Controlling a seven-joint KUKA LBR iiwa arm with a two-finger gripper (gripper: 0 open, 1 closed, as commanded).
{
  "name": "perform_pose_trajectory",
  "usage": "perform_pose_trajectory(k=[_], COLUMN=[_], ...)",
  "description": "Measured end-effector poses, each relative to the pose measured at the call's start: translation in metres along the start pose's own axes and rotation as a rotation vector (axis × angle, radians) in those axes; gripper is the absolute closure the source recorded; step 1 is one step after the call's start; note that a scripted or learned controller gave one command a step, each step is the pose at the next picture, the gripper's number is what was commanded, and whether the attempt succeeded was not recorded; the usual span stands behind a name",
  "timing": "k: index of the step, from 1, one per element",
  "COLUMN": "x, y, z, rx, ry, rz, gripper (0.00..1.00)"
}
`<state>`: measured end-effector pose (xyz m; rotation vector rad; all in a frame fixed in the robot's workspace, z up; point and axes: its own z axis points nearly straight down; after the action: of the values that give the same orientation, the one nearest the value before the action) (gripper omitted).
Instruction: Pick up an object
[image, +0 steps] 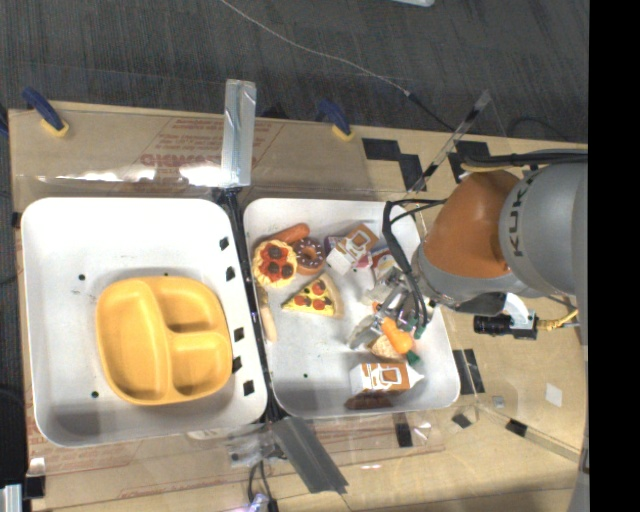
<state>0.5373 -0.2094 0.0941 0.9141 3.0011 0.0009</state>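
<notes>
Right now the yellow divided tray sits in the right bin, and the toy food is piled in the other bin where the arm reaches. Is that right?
Not quite. The camera view shows the yellow divided tray in the left bin, not the right one. The toy food, such as the pizza slice, does lie in the other bin, the right one, where the arm reaches in.

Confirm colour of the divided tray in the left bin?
Yellow, plain, no pattern. The divided tray shows clearly in the camera view, lying in the left bin.
</notes>
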Motion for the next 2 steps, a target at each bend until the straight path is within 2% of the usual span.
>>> perform_pose_trajectory(k=[1,2], x=[-0.002,-0.004], y=[0.003,0.034], z=[-0.012,-0.132], rx=[-0.003,-0.002], ry=[-0.005,-0.008], rz=[-0.008,0.046], gripper=[1.0,1.0])
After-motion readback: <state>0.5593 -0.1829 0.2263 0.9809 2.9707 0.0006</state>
